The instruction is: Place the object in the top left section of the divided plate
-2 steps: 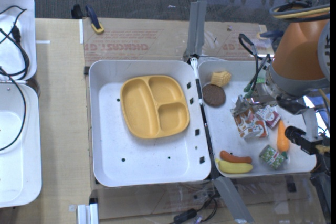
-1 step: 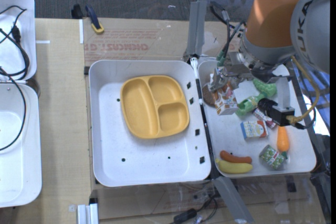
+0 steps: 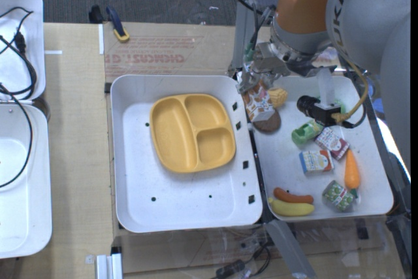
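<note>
The yellow divided plate (image 3: pixel 154 131) lies in the left bin (image 3: pixel 130 193), with one long section on its left and two smaller ones on its right; all three hold nothing. My gripper (image 3: pixel 256 83) hangs over the left edge of the right bin (image 3: pixel 375 160), just right of the plate. A brown and white snack packet (image 3: pixel 259 103) dangles from its fingers, tilted, with its top pinched between them. The packet hangs over a brown round cookie (image 3: pixel 268 122) and beside a yellow corn piece (image 3: pixel 279 97).
The right bin holds several toy foods: a green item (image 3: pixel 305 132), a red and white packet (image 3: pixel 332 142), a juice carton (image 3: pixel 317 161), a carrot (image 3: pixel 353 170), a green bag (image 3: pixel 339 196), a sausage (image 3: pixel 294 196) and a banana (image 3: pixel 292 208). The wall between the bins runs just under the gripper.
</note>
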